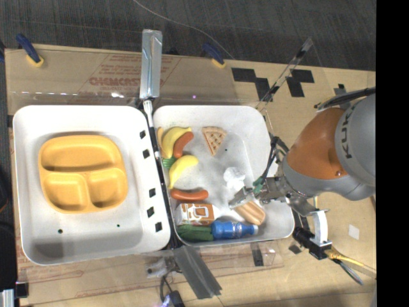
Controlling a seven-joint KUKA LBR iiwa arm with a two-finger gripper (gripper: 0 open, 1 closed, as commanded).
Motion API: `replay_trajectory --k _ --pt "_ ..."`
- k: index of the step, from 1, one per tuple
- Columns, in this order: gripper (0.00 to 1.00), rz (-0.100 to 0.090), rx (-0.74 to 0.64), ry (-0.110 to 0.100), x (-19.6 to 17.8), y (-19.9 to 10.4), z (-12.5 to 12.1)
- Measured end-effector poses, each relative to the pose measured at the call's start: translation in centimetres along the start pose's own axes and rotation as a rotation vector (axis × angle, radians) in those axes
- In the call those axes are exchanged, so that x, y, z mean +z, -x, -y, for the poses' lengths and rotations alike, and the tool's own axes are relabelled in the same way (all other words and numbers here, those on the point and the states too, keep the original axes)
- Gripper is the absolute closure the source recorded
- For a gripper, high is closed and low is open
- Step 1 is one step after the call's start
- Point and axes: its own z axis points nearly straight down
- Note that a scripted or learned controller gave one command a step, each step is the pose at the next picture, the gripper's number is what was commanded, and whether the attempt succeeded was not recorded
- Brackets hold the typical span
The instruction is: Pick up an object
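The right bin [255, 117] holds several toy foods: two yellow bananas [182, 169], a red sausage [189, 194], a waffle wedge [214, 139], a crumpled white piece [232, 176], a tan bun [252, 213], a blue bottle [232, 229], a green vegetable [194, 233] and a small brown carton [195, 213]. My gripper [244, 197] is low in the bin's front right part, just above the bun and beside the white piece. The wrist hides its tip, and nothing shows as held.
The left bin [25, 126] carries a yellow divided tray [83, 171]. A metal post [151, 62] stands behind the divider between the bins. The arm's orange band [316, 152] hangs over the right bin's right rim. Cables lie on the bench at the front right.
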Motion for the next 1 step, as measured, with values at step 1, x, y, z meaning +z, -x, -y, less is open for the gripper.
replay_trajectory --k 1 --pt "0.00 0.000 0.149 0.009 2.76 -5.40 -1.67"
